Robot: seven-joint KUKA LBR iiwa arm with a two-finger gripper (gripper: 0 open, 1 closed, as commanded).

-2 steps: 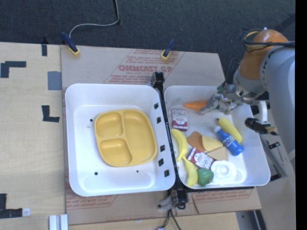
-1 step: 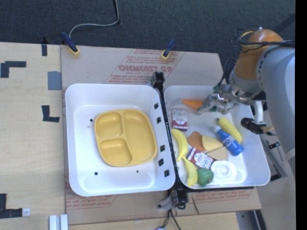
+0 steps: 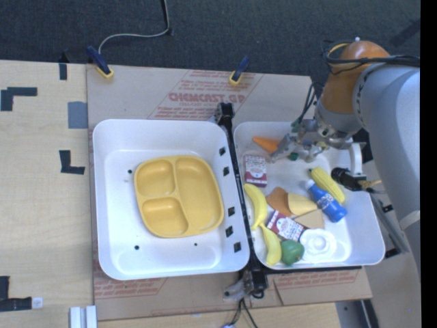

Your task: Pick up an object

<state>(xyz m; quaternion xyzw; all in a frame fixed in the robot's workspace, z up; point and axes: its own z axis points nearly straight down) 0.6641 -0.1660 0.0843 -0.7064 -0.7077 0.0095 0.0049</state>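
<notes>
From above, the claw (image 3: 295,147) hangs low over the right bin (image 3: 362,251), near its back edge, just beside an orange carrot (image 3: 266,143). I cannot tell its grip. A yellow tray (image 3: 179,195) sits in the left bin (image 3: 109,183).

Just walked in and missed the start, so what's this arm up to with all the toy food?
The arm's gripper hovers over the far end of the right bin, close to the orange carrot. Nothing shows between its fingers. The bananas, blue bottle and small red carton lie in that bin. The left bin holds a yellow divided plate.
</notes>
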